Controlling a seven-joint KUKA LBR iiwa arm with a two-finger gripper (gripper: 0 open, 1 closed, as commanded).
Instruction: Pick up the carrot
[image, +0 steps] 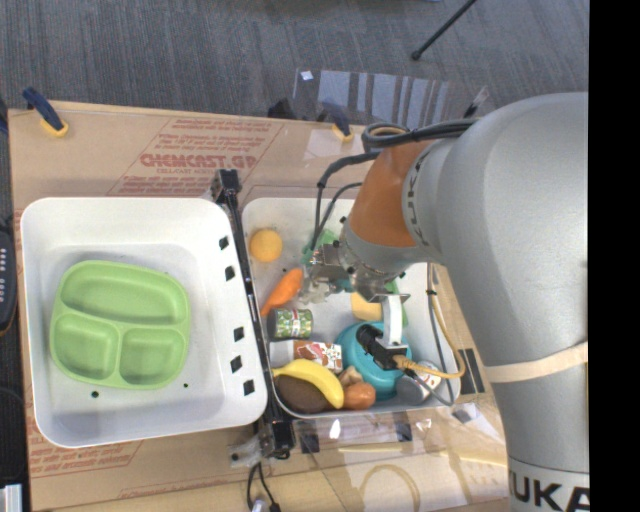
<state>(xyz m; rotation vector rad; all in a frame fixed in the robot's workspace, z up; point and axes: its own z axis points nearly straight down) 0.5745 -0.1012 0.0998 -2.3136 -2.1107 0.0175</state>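
Carrot (284, 289) lies tilted in the right bin (262, 212), with an orange ball (265, 245) at its 11 o'clock and a green can (293, 322) at its 6 o'clock. At its 3 o'clock, just beside its tip, hangs the claw (322, 276); whether it is spread or pressed together cannot be told.

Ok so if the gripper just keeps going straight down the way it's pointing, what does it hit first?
Most likely the carrot. The gripper sits just right of the carrot's upper end in the right bin, with the green can just below. Depth is hard to judge from this slanted view, so it could miss onto the bin floor.
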